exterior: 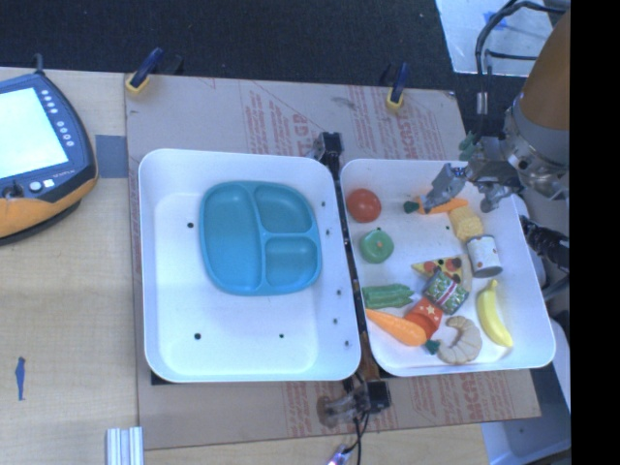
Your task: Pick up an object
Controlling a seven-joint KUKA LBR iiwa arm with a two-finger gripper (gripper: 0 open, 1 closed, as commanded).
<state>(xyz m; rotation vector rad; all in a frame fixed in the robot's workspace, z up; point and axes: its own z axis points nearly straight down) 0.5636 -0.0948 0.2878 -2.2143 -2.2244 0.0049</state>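
Camera view: gripper (463,190) is hovering at the right bin's (539,352) 1 o'clock corner, fingers spread open, gripping nothing. Small carrot (442,204) is lying just under its fingertips; tomato (363,204) sitting at 9 o'clock of it.

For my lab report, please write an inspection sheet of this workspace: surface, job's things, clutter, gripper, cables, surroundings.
Surface: wooden bench with cardboard sheet, two white bins.
Job's things: right bin holds toy food, including tomato, banana, carrot.
Clutter: left bin holds a blue divided plate.
Gripper: gripper over the right bin's far end, above a small carrot; grasp unclear.
Cables: one near the arm.
Surroundings: pendant at left.
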